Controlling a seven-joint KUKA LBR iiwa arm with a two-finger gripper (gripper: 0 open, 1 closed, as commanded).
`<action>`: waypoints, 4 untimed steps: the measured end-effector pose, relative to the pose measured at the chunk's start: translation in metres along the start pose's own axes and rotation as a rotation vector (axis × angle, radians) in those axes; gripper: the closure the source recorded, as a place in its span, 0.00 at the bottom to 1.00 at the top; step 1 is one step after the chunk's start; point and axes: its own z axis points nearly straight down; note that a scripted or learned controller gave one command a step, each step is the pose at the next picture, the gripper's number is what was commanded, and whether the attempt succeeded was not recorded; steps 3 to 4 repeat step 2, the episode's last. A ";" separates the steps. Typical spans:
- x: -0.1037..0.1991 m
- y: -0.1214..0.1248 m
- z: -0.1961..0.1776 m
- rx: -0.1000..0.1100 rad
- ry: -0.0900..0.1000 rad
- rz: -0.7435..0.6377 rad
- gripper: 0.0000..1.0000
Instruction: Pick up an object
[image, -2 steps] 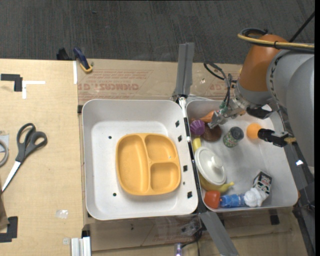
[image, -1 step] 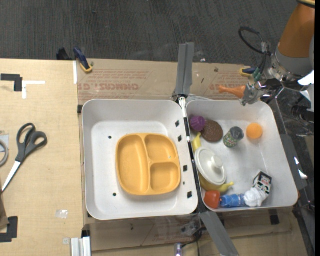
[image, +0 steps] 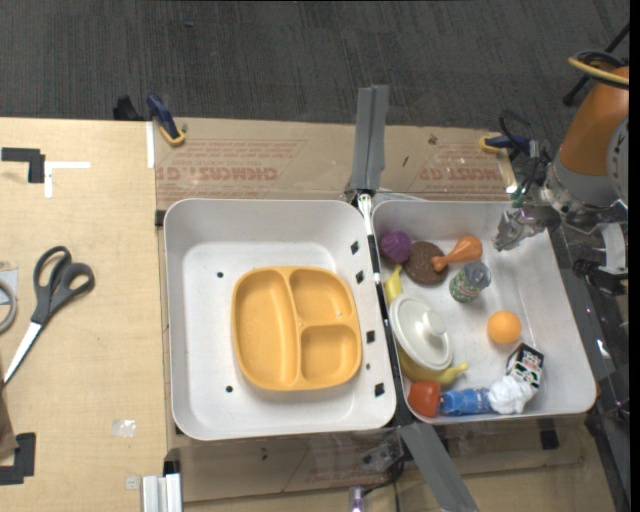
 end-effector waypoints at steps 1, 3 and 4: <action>0.002 0.001 -0.001 -0.003 0.002 -0.002 0.00; 0.099 0.007 0.023 -0.004 0.000 -0.108 0.00; 0.099 0.007 0.023 -0.004 0.000 -0.108 0.00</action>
